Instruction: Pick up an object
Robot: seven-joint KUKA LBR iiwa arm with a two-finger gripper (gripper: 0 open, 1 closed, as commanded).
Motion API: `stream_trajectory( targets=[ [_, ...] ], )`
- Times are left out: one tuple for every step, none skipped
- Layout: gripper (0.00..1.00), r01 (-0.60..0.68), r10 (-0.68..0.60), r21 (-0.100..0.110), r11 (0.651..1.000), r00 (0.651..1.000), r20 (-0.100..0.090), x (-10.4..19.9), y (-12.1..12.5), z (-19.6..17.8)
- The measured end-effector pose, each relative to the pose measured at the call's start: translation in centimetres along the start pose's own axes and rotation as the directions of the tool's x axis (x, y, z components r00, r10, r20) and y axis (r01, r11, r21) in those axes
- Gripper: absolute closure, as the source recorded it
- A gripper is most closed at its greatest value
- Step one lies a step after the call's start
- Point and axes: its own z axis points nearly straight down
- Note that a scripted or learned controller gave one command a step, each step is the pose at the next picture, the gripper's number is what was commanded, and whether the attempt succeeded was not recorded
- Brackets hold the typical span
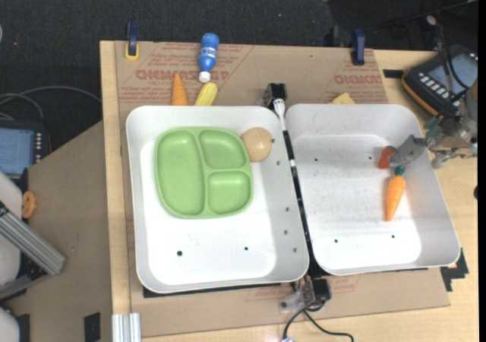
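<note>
An orange carrot (pixel 393 196) lies in the right bin (pixel 357 249), near its right wall, with the leafy end pointing up. Just above it, a small red object (pixel 386 156) rests against the grey gripper (pixel 405 152), which reaches in low over the bin's right edge. In the left bin (pixel 205 264) there is a green divided plate (pixel 203 172). A tan round object (pixel 257 143) sits at the plate's upper right corner.
Behind the left bin on the bench lie a blue and white bottle (pixel 207 55), a small orange carrot (pixel 178 91) and a yellow corn piece (pixel 206 93). A yellow scrap (pixel 343 99) sits behind the right bin. Blue clamps hold the board's back edge.
</note>
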Motion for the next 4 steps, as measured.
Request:
stream_trajectory(
  targets=[
    [0.0,0.003,-0.003,-0.001,1.0,1.0,-0.005,-1.92,1.56,12.06],
    [0.0,0.003,-0.003,0.0,1.0,1.0,-0.005,-1.94,1.57,12.09],
    [0.0,0.003,-0.003,0.0,1.0,1.0,-0.005,-1.94,1.57,12.09],
    [0.0,0.003,-0.003,0.0,1.0,1.0,-0.005,-1.94,1.57,12.09]
  ],
)
